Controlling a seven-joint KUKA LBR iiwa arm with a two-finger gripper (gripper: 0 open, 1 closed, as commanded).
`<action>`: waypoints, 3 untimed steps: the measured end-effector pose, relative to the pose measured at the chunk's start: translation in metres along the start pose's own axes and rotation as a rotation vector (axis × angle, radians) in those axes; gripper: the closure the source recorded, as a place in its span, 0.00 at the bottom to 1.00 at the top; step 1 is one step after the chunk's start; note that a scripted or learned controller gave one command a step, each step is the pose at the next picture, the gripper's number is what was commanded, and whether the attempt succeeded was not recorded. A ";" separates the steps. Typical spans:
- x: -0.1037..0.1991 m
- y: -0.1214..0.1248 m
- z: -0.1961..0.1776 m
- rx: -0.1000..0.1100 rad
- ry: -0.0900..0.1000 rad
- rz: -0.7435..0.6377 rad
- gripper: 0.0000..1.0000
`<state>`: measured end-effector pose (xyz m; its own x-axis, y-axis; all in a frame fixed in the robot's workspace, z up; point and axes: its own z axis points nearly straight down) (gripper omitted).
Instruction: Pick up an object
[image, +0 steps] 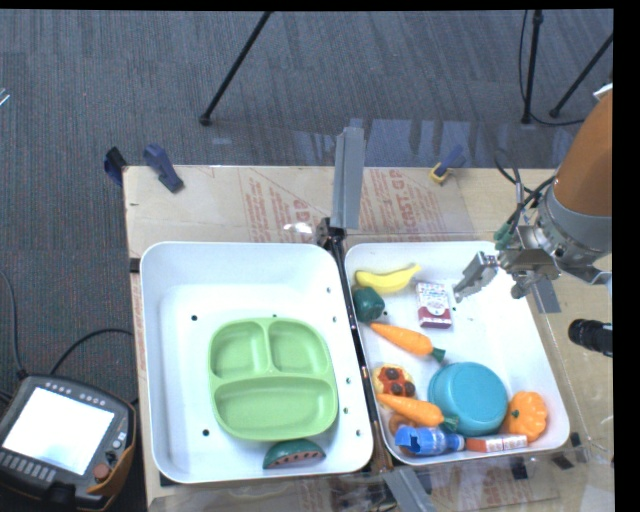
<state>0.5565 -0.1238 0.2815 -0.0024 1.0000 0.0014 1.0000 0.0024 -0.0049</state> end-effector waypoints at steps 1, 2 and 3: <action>0.032 -0.024 0.130 0.015 0.003 -0.048 0.00; 0.034 0.003 0.197 0.004 0.001 0.006 0.00; 0.032 0.003 0.187 0.005 0.002 0.014 1.00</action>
<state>0.5586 -0.0911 0.0942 0.0113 0.9999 0.0031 0.9999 -0.0113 -0.0101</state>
